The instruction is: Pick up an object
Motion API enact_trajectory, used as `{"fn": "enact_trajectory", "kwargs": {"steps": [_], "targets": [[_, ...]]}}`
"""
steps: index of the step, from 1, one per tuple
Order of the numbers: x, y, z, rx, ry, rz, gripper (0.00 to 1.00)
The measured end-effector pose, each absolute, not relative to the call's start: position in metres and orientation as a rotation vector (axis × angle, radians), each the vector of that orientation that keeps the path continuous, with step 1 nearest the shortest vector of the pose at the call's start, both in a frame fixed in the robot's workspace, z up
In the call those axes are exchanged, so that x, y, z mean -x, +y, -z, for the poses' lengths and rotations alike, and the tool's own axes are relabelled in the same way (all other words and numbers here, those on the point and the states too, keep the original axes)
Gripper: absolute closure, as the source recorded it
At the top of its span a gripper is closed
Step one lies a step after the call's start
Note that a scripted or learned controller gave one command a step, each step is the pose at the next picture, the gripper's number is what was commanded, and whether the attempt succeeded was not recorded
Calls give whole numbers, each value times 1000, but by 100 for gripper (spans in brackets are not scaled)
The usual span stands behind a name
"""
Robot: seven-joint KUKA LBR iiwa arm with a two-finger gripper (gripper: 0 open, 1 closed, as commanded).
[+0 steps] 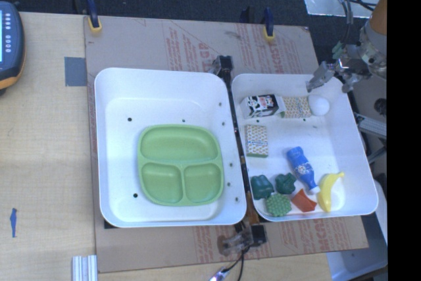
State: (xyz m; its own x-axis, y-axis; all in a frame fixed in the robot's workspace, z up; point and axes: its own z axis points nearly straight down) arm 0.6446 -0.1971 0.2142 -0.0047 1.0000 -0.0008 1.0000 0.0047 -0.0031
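Pincer (331, 74) hangs above the far right corner of the right bin (358, 141), grey metal parts crowded together; whether it is open or closed cannot be told. Nothing seen between its tips.

Closest candidate: a small white ball (319, 105), just near of the pincer, touching a speckled tan packet (297, 107). Likely light and smooth, apt to roll off a pinch; best taken across its middle.

Further left, a black-and-white carton (262, 104), probably stiff card, light, gripped across its short sides. Near of it, a flat checked packet (256, 140), hard to get under.

Toward the near edge: blue bottle (300, 166), rigid, round, may slip; yellow banana (331, 191); an orange piece (303, 201); three green toys (275, 194) packed tight, little room beside them.

Left bin (108, 141) holds a green divided plate (180, 164), too wide and flat for an easy pinch.

Arm is cut off at the right. Carton print unreadable; green toys' shapes unclear.
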Motion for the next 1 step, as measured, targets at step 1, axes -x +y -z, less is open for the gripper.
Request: {"fn": "enact_trajectory", "kwargs": {"steps": [1], "targets": [[-581,-163,-86,2210,-2217,-10,0]]}}
